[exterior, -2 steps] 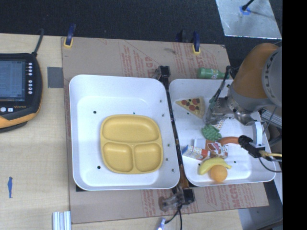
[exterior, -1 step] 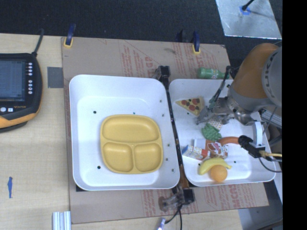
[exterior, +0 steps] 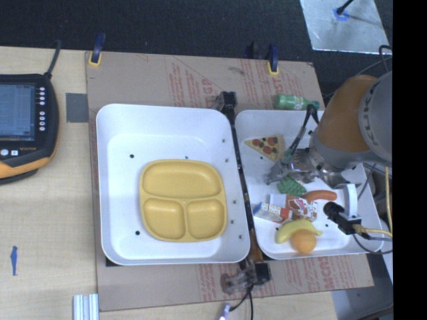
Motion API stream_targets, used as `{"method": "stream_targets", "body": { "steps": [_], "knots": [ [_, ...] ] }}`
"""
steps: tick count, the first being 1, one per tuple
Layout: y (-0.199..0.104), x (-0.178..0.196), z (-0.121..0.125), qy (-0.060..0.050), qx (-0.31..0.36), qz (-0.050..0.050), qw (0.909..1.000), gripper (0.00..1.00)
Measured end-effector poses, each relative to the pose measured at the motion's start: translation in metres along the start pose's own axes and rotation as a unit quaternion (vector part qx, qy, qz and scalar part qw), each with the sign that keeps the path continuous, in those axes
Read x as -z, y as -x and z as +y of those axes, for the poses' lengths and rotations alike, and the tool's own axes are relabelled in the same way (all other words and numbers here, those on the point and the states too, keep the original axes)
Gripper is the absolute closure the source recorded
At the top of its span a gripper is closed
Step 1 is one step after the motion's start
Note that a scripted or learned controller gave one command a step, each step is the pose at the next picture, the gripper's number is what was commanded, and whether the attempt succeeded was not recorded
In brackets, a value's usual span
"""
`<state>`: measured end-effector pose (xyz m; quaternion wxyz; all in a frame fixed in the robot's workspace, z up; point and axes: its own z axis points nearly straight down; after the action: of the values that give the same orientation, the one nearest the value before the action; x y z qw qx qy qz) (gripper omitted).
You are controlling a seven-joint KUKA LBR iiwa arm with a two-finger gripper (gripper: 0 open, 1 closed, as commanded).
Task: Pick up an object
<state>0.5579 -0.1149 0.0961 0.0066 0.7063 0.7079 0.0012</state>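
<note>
Though low in the right bin (exterior: 263,122) — pincer (exterior: 283,175) over green item (exterior: 291,185), grip state unclear.

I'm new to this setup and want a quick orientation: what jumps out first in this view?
The big yellow divided plate sits alone in the left bin. The right bin holds a jumble of toy food: a pizza slice, a banana, an orange and a hot dog. The grey arm with its orange band reaches in over the right bin.
</note>
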Motion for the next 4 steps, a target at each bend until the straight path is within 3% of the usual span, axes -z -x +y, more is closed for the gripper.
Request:
{"method": "stream_targets", "body": {
  "steps": [1, 2, 3, 4],
  "knots": [
    [0.002, 0.011, 0.0, 0.0, 0.001, -0.002, 1.0, 1.0],
    [0.002, 0.011, 0.0, -0.001, 0.001, -0.002, 1.0, 0.0],
    [0.003, 0.021, 0.0, -0.001, 0.002, -0.002, 1.0, 1.0],
    [0.003, 0.021, 0.0, -0.001, 0.002, -0.003, 1.0, 0.0]
  ]
}}
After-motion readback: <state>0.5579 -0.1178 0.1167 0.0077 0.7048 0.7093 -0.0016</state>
